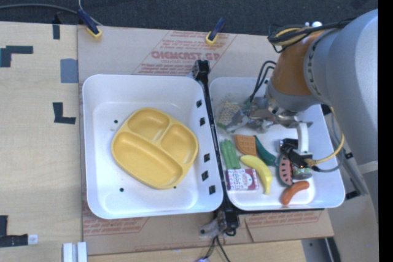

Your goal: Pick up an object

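The grey arm (344, 70) with its orange band is filling the right of the frame, reaching down into the right bin (328, 196). The left bin (98, 144) is holding a yellow divided plate (155, 147) at center-left. The gripper (245, 121) is hovering over the right bin's upper part; how its pincer is standing, I cannot tell. Lower in that bin are lying a banana (261, 170), a green vegetable (229, 154), a red packet (241, 180), a watermelon slice (286, 170) and a sausage (295, 191).
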Robot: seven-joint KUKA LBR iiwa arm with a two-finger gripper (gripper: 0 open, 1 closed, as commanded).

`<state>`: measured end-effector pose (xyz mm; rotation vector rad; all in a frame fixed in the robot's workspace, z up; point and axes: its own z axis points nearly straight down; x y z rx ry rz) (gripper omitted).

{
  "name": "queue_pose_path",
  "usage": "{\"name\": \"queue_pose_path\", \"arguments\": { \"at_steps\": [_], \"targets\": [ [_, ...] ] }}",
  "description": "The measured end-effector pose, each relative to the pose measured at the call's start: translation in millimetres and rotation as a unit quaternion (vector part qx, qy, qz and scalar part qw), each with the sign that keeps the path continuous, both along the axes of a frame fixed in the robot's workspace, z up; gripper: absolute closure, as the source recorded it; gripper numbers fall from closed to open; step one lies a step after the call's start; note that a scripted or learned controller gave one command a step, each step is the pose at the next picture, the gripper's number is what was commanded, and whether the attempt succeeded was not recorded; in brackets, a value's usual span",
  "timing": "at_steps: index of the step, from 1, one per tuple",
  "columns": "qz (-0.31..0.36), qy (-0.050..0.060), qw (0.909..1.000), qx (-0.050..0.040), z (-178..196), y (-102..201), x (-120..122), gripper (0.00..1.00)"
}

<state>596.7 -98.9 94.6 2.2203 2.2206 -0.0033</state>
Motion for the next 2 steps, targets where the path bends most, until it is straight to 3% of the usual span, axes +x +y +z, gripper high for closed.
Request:
{"name": "queue_pose_path", "arguments": {
  "at_steps": [1,2],
  "targets": [
    [0.000,0.001,1.0000,0.0005,9.1,0.2,-0.4,1.00],
    [0.000,0.001,1.0000,0.0005,9.0,0.3,-0.5,0.00]
  ]
}}
